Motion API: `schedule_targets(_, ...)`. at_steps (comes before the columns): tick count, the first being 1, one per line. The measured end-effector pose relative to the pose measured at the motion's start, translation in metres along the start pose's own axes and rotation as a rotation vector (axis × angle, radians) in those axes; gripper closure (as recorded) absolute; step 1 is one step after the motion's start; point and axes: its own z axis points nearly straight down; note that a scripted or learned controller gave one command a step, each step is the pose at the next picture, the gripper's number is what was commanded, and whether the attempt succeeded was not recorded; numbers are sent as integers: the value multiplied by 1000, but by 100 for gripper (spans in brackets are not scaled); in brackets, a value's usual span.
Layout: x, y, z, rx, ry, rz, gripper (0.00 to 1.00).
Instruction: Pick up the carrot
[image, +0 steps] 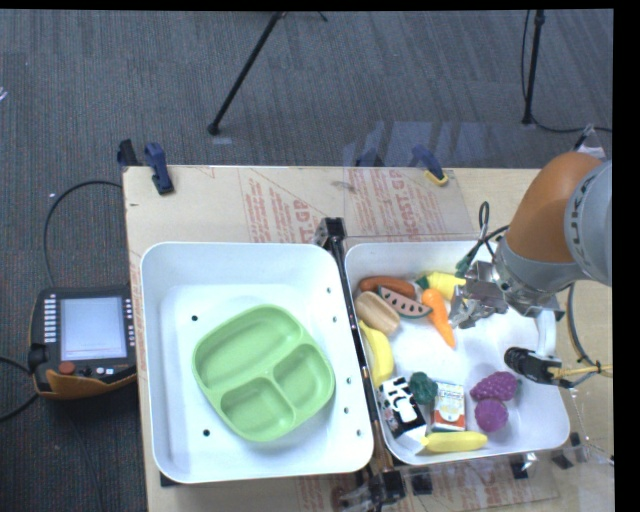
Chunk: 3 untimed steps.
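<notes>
The orange carrot (439, 317) lies slanted in the upper middle of the right bin (545, 420), its thick end toward the back. My gripper (467, 308) is down in that bin, right against the carrot's right side and about level with its middle. Nothing shows as lifted off the bin floor. The grey arm with its orange band (553, 215) comes in from the right above the bin's far right corner.
Around the carrot lie a sausage (387, 286), a watermelon slice (412, 306), a bread roll (377, 314), a banana (378, 353) and a yellow piece (441, 283). Nearer the front are broccoli (422, 386), a juice box (450, 405) and purple grapes (493, 386). The left bin (165, 300) holds a green divided plate (263, 372).
</notes>
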Motion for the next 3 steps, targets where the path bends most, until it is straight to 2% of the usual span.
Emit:
schedule_targets(1,49,-90,37,7,0,62,100)
schedule_targets(2,91,-102,-108,-12,1,253,100)
schedule_targets(3,31,-76,-13,7,-6,150,100)
